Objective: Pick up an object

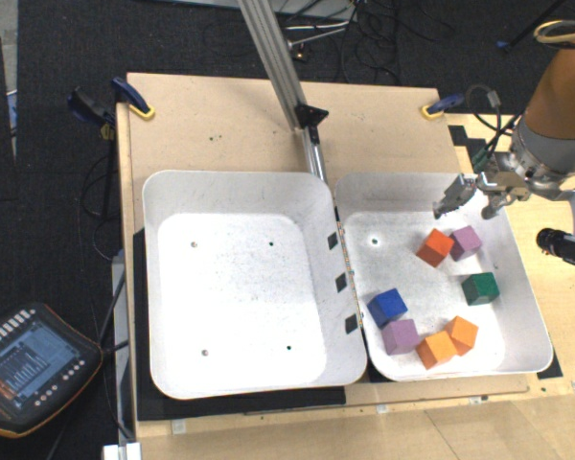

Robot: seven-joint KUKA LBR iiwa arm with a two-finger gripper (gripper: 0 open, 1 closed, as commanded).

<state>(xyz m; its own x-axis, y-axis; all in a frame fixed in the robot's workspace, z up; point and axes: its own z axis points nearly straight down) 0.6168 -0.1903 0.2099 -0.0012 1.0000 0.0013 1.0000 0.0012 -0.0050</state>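
The right bin (364, 204) holds several small blocks. An orange block (436, 247) and a purple block (466, 241) touch each other near its far right. A green block (480, 287) lies below them. A blue block (388, 306) and a second purple block (400, 336) sit by the left wall, with two more orange blocks (438, 349) (463, 333) at the front. My gripper (471, 202) hangs above the bin's far right part, just behind the orange and purple pair. It is open, with nothing between its fingers.
The left bin (172, 199) stands beside the right one, sharing a central divider with black clips (337, 241). A slanted metal pole (273, 51) crosses the back of the bench. A teach pendant (29, 367) lies at the lower left, off the bench.
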